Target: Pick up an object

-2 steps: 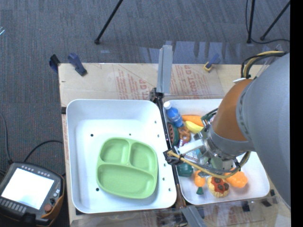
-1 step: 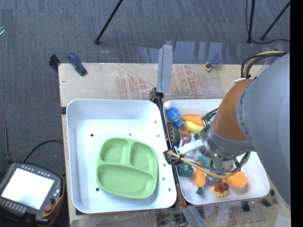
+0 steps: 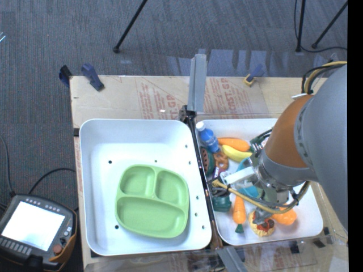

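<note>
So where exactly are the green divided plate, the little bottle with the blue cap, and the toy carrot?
Green divided plate [image 3: 152, 202]: camera view, on the ridge where its compartments meet.
Bottle with the blue cap [image 3: 208, 139]: camera view, on its blue upper part.
Toy carrot [image 3: 239, 209]: camera view, on the middle of its orange body.

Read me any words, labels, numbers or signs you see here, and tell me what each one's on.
Red printing on the cardboard sheet under the bins: seen upside down and blurred, not readable.
Label on the blue-capped bottle in the right bin: too small to read.
Screen of the handheld pendant at lower left: glowing white, no legible text.
</note>
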Motion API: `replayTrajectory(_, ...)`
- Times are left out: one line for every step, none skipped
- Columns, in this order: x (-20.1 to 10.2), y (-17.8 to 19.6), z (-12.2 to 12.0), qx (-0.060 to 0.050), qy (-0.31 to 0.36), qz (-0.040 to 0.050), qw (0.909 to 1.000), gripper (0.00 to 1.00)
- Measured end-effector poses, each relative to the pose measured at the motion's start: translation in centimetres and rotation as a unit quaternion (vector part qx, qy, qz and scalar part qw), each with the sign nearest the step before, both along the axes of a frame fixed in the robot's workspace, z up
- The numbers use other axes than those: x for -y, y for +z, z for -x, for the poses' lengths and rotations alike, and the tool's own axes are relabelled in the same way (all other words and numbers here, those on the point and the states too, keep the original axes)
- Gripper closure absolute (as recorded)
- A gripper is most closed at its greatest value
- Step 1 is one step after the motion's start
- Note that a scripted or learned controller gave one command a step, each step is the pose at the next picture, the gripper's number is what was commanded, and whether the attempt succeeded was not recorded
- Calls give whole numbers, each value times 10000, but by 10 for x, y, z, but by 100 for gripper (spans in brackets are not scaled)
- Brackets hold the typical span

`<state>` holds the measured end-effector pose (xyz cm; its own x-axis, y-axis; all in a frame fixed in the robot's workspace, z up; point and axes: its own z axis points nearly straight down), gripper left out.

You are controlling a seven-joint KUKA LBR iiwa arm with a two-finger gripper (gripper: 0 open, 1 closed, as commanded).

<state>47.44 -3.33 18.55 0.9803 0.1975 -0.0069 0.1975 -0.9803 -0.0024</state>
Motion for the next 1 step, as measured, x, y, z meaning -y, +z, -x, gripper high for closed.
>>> replayTrajectory(50,-101,1,-11,311,-16,9995,0)
